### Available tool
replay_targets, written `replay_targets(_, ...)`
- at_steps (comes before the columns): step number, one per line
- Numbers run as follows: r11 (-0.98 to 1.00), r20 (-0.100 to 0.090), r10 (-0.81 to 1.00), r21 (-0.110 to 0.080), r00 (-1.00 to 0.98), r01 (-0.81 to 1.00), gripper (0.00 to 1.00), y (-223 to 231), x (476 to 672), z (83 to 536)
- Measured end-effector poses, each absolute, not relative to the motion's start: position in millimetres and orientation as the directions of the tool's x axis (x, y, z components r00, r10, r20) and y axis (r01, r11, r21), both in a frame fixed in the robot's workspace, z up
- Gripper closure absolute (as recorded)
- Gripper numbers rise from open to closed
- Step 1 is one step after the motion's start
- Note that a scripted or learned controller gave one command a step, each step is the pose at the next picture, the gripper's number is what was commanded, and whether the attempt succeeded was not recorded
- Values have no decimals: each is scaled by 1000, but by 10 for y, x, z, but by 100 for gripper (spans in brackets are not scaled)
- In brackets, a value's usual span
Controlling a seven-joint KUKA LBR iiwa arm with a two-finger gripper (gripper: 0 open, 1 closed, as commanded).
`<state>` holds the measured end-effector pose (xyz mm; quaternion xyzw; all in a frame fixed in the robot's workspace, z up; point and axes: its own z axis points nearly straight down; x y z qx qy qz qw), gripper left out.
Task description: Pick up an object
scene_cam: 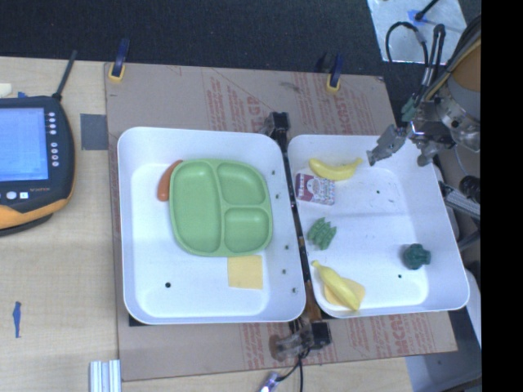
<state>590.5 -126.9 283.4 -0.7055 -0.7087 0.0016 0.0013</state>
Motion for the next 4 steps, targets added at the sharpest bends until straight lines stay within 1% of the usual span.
replay_targets(1,5,-2,1000,-4,-5,1000,0,-1163,6451,2207)
replay_targets(2,7,-1,1000,-7,-7,1000,0,-1066,6553,1253)
replay_targets(3,4,-1,1000,-6,-4,1000,0,-942,5995,976)
replay_targets(4,4,0,1000,-3,-4,1000,0,-1172,6477,920)
